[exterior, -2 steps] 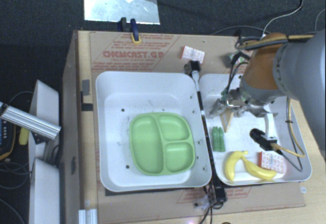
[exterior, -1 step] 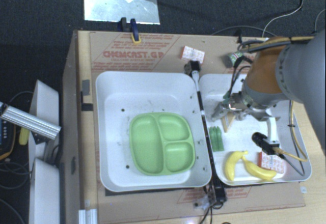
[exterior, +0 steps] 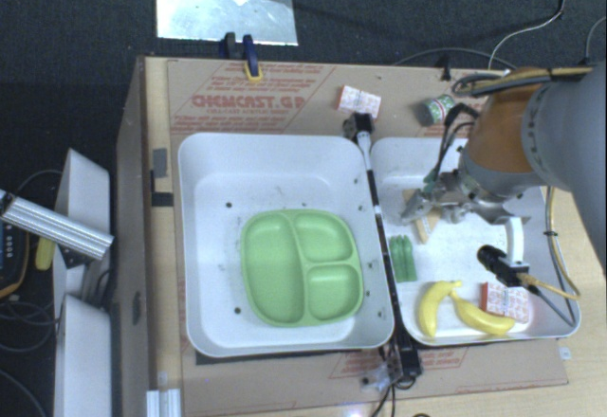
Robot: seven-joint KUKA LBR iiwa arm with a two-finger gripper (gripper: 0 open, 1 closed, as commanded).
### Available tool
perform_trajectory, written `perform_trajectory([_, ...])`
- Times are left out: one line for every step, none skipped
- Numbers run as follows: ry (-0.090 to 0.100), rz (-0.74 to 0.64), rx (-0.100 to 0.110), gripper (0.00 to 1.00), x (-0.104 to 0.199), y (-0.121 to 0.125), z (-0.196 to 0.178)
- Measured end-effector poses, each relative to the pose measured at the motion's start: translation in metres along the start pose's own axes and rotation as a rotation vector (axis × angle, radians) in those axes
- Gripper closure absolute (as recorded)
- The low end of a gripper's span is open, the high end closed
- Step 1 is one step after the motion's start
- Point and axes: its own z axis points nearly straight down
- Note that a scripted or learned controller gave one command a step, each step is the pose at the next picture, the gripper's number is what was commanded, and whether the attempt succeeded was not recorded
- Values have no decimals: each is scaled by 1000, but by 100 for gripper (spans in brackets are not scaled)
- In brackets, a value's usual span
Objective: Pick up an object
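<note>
Camera view puts the gripper (exterior: pixel 429 208), jaw state impossible to tell, right of centre above a tan block (exterior: pixel 421 227) beside the green block (exterior: pixel 403 259), so a grab may snag both.

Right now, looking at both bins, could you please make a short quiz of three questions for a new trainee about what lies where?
1. True or false: the green divided plate lies in the left bin.
2. Which lies nearest the front edge of the right bin? A) the bananas B) the green block C) the end effector
3. Fill in: the arm's end effector hangs above the ____ bin.

Key: 1 true. 2 A. 3 right.
</note>
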Motion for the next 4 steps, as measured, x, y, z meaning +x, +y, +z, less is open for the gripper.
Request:
perform_trajectory([0, 0, 1, 0, -8, -18, 0])
perform_trajectory([1, -3, -1, 0, 15, 25, 0])
perform_trajectory([0, 0, -1, 0, -6, 28, 0])
perform_trajectory([0, -2, -4, 100, -5, 29, -11])
